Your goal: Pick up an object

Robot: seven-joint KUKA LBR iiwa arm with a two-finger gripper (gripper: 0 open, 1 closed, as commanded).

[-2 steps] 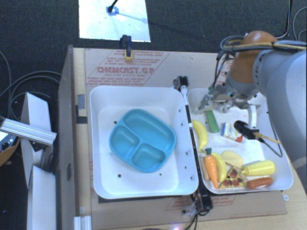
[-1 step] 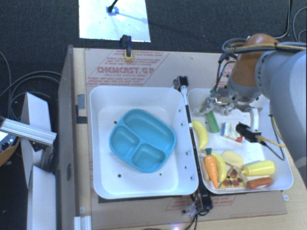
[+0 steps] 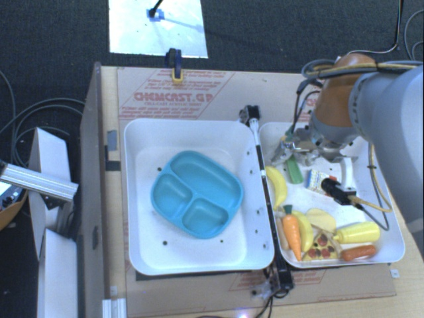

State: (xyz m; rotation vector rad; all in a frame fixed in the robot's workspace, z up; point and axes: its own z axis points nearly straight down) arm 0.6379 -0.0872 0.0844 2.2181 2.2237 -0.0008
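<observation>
Arm reaches in from right; gripper (image 3: 289,150) low over far-left part of right bin (image 3: 396,247), just above a green object (image 3: 295,170). Finger state: cannot tell. Banana (image 3: 278,186) lies just left of it. Carrot (image 3: 291,235), pizza slice (image 3: 322,242), yellow bottle (image 3: 358,232) and sausage (image 3: 358,251) crowd the near end. Blue divided plate (image 3: 197,193) sits in left bin (image 3: 142,244).

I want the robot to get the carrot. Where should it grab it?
Probably around the middle of the carrot, coming straight down, fingers closing across its width. It lies lengthwise, leafy end toward the banana, but yellow food presses against its right side, so it's tight.
</observation>
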